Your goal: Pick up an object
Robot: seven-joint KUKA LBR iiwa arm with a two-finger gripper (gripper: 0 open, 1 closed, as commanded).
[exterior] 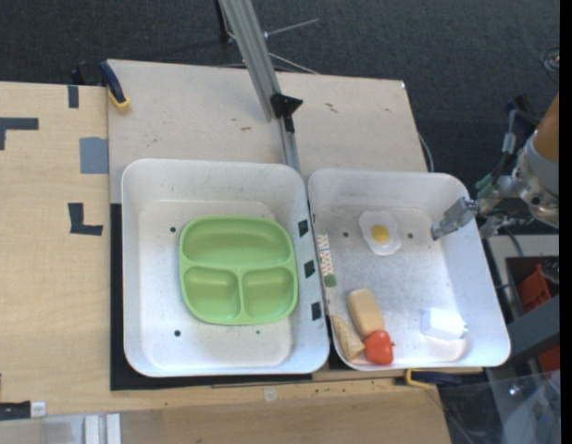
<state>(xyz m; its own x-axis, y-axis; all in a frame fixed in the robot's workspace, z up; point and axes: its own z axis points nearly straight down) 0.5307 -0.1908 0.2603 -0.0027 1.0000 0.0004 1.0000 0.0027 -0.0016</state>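
Observation:
The right bin [402,181] holds several small items. A fried-egg toy [381,234] lies near its back. A tan bread-like block [364,309] and a red tomato [379,347] sit by the front left corner, beside a tan wedge [345,338] against the wall. A white object [443,326] lies at the front right. My gripper [453,218] hangs over the right bin's right rim, to the right of the egg and apart from it. Nothing shows in its grasp.
In the left bin [130,248] lies a green divided plate [238,269]. A slanted metal pole [256,54] comes down to the bins' shared back edge. A blue and yellow clamp [115,86] sits at the board's back left corner.

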